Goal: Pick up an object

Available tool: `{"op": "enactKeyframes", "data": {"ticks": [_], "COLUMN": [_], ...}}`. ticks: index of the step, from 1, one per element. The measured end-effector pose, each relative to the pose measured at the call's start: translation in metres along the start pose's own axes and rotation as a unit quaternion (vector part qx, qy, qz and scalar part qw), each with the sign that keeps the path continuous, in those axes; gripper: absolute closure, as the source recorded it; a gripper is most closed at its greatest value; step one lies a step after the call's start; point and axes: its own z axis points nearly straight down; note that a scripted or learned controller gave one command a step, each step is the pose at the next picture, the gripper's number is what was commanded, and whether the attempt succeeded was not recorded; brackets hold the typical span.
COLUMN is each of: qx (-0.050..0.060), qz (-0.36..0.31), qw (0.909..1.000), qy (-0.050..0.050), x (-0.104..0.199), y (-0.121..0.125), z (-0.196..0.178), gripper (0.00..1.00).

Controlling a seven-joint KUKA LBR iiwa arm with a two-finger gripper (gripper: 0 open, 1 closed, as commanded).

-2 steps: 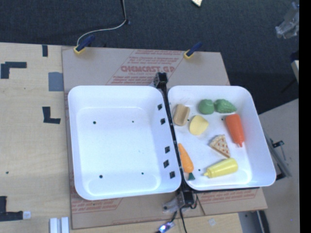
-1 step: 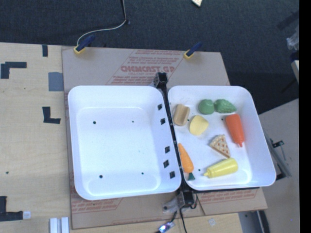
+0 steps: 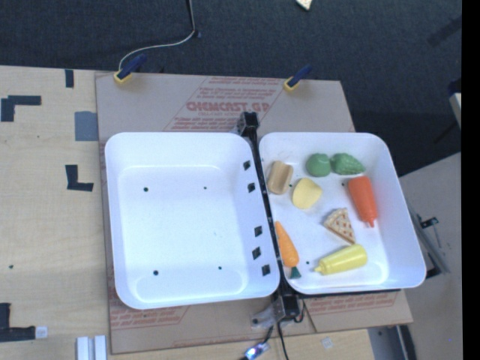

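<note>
The right bin (image 3: 397, 201) holds several toy foods. A tan bread piece (image 3: 280, 176) lies near the divider, with a pale yellow lump (image 3: 306, 193) beside it. Two green vegetables (image 3: 334, 164) sit at the back. An orange-red carrot (image 3: 362, 199) lies along the right side. A pizza-like wedge (image 3: 340, 225) rests in the middle, a yellow squash-shaped piece (image 3: 342, 260) at the front, and a small orange carrot (image 3: 286, 247) by the divider.
The left bin (image 3: 180, 216) sits beside the right one on a cardboard sheet (image 3: 217, 103). Blue-and-yellow clamps (image 3: 129, 67) hold the sheet's back edge. A white cable (image 3: 180, 28) runs across the dark floor behind.
</note>
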Motion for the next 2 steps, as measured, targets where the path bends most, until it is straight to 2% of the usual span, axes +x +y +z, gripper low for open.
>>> {"op": "enactKeyframes", "data": {"ticks": [1, 2], "qx": [0.000, 0.000], "qz": [-0.001, -0.001], "qw": [1.0000, 1.0000], "qy": [0.000, 0.000], "x": [0.002, 0.002], "y": [-0.028, -0.040], "z": [0.000, 0.000], "gripper": [1.00, 1.00]}}
